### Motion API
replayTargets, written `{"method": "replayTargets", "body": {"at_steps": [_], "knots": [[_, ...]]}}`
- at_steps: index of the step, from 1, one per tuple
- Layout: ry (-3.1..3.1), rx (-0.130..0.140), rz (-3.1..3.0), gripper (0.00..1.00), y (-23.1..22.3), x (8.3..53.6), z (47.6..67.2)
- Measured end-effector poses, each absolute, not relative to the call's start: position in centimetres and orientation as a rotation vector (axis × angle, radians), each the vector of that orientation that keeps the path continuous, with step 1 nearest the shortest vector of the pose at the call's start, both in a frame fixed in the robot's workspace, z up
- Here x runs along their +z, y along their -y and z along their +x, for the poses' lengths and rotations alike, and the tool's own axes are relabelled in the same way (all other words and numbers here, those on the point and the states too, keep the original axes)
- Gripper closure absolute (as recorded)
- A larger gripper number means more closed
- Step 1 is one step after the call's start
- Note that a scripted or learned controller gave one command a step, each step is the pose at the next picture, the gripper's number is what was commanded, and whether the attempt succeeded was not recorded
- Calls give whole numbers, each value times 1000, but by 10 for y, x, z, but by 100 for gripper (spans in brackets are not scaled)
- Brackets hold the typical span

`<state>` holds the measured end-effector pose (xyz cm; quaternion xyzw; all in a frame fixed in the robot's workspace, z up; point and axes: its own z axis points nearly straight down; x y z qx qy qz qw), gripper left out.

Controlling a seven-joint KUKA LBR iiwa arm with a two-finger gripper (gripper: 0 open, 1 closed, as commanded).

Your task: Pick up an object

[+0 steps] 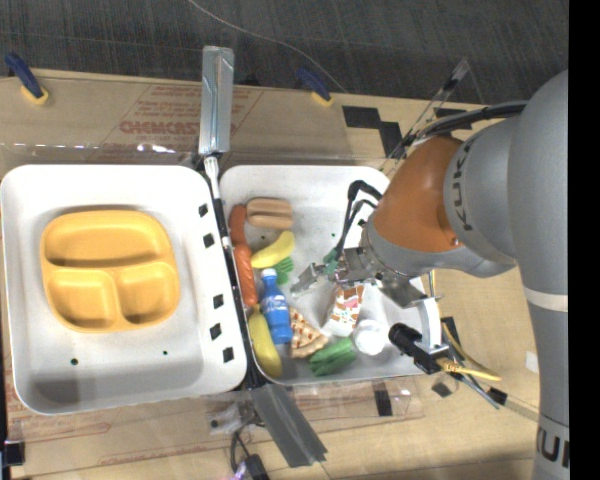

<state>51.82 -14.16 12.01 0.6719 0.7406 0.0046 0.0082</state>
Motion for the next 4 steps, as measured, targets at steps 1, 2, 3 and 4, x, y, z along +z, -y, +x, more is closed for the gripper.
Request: {"method": "replayTargets", "body": {"at_steps": [1,2,3,4], "knots": [[-2515,1,1882,0,131,141,592],[-2617,-2,1743,0,101,90,651],[-2619,-1,1736,100,101,102,652],[-2598,9,1752,100,78,198,654]]}}
